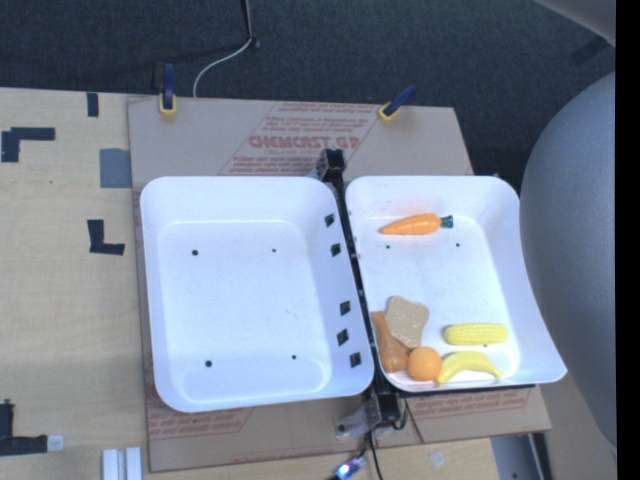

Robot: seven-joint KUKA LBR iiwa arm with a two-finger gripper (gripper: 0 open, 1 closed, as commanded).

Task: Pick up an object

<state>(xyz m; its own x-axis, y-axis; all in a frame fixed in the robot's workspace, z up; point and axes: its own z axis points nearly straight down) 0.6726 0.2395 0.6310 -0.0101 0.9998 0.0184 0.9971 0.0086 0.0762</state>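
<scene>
The right bin (500,268) holds several toy foods. An orange carrot (412,225) with a green tip lies near its far side. Along its near side sit a tan bread slice (407,320), an orange-brown piece (388,346) partly under the bread, a round orange (424,364), a yellow corn cob (475,334) and a yellow banana (468,369). The arm's grey body (585,198) bulks at the right edge, blurred and close to the camera.
The left bin (235,298) adjoins the right one, joined by a black clamp strip (345,268). Both rest on a cardboard sheet (300,143) held by yellow and blue clips. A cable (225,58) runs behind the bench.
</scene>
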